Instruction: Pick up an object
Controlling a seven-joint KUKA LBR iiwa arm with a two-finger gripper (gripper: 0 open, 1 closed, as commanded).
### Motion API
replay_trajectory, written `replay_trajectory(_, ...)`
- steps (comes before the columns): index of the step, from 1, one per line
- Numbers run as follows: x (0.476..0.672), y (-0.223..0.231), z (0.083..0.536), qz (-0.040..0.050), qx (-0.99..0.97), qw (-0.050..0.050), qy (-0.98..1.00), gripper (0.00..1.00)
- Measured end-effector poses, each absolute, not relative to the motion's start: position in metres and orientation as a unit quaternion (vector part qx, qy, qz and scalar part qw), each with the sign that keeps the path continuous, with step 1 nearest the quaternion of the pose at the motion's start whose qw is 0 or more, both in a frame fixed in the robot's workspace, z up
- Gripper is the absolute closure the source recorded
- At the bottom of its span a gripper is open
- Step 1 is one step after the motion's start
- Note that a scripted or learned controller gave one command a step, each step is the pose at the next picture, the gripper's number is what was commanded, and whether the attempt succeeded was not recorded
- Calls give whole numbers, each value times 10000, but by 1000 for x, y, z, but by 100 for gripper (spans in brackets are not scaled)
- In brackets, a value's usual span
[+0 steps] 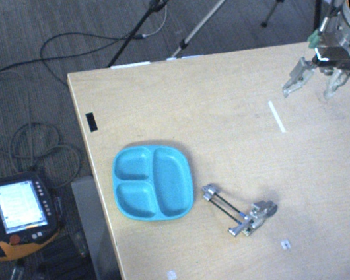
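Two candidates lie at lower centre: a sky-blue three-compartment plastic plate (153,182) and, just right of it, a metal clamp-like tool (239,210). At upper right, well apart, the gripper (312,83) hovers, fingers spread and holding nothing, likely poised before descent.

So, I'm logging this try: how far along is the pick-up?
Nothing looks done yet. The pincer is open, holding nothing, at the table's far right edge. The blue divided plate and the metal tool lie untouched on the table. Approach, grasp and lift all remain.
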State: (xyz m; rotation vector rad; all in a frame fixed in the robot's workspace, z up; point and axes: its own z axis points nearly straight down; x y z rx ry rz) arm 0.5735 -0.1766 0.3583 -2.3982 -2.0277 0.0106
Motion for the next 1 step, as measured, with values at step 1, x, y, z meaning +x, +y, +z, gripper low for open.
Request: replay_trajectory(1, 602, -140, 318, 48, -9031, 8, -4293, 0)
